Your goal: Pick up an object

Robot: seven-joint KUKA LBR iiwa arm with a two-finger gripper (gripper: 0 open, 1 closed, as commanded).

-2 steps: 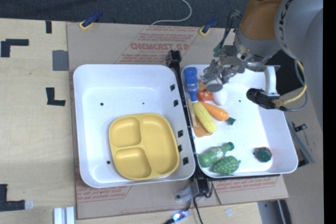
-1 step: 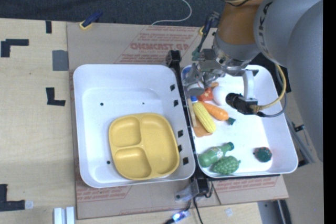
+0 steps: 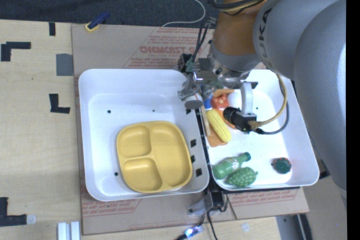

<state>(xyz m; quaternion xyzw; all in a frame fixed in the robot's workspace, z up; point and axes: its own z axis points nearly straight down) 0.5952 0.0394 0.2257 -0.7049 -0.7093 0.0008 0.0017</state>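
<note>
bins: 2 | yellow tray: 1 | corn cob: 1 | green bottle: 1

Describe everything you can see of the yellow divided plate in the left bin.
The yellow plate looks like matte plastic, a rounded square with three compartments: two smaller ones along its upper half, one wide one below. It lies flat, slightly rotated, in the lower right part of the left bin, near the wall shared with the neighbouring bin. Nothing lies on it.
</note>
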